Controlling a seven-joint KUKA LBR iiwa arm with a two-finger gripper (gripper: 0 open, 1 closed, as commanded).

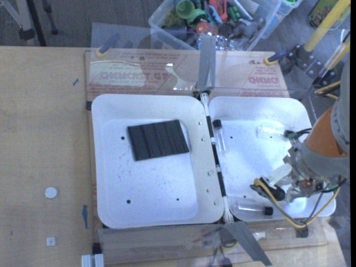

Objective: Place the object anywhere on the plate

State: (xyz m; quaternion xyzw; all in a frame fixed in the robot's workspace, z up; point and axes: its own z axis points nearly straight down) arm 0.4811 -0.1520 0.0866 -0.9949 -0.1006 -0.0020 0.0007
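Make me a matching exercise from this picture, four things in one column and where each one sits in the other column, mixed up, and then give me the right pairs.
Things:
1. dark plate
2. clear tube with black cap
3. small white disc
4. box of colourful toys

Places:
A. behind both bins
B. in the left bin
C. in the right bin
D. on the bare bench, left of the bins

Pairs: 1-B, 2-C, 3-D, 4-A
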